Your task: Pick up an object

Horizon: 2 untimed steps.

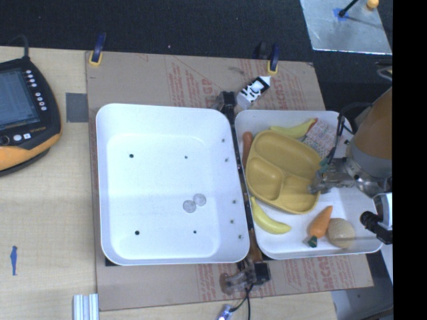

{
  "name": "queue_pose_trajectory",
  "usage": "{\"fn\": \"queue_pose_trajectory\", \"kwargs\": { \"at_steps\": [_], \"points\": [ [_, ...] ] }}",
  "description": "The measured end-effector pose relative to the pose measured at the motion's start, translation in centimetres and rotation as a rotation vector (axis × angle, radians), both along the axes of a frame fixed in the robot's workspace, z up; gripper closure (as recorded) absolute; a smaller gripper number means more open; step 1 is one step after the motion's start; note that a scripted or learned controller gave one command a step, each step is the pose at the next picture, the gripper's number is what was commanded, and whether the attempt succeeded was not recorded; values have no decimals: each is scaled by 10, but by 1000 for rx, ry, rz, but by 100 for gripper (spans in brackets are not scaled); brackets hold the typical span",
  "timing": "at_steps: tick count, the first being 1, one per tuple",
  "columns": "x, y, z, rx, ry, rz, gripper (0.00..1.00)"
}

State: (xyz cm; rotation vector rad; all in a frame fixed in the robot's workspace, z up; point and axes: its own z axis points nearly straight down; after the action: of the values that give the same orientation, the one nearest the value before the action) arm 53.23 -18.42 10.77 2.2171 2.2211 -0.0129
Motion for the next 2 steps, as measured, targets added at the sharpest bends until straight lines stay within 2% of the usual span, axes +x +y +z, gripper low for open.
{"fn": "queue_pose_trajectory", "kwargs": {
  "at_steps": [1, 2],
  "points": [
    [-28, -28, 81, 8, -2, 1, 100],
    [10, 42, 89, -10, -16, -5, 100]
  ]
}}
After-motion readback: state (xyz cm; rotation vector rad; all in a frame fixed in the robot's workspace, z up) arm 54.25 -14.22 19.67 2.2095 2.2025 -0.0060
